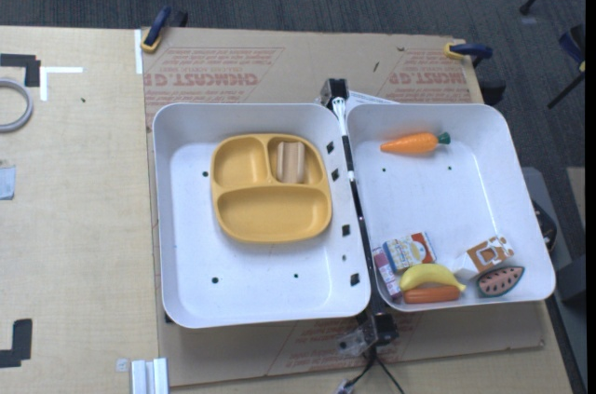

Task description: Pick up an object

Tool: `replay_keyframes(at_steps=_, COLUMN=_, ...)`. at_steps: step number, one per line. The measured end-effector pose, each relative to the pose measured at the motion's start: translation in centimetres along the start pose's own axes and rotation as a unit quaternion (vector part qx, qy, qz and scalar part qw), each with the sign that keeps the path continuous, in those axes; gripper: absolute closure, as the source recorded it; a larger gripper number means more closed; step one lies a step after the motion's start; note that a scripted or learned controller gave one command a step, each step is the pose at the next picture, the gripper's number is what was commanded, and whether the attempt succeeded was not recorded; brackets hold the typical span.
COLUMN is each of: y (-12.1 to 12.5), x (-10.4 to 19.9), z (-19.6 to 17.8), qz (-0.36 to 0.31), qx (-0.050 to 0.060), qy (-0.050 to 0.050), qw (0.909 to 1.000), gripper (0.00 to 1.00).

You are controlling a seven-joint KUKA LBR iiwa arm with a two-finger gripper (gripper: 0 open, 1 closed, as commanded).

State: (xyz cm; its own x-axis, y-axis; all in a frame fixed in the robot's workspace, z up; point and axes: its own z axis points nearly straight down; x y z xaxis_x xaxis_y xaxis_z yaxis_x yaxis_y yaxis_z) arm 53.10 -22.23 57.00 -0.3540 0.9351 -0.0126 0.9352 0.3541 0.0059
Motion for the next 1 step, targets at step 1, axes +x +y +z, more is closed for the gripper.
replay_keyframes(at_steps=1, y=0.14, x=-0.06, z=-0.91, qz=-0.001, qx=-0.001, qy=-0.002, qw=1.0, gripper=1.0)
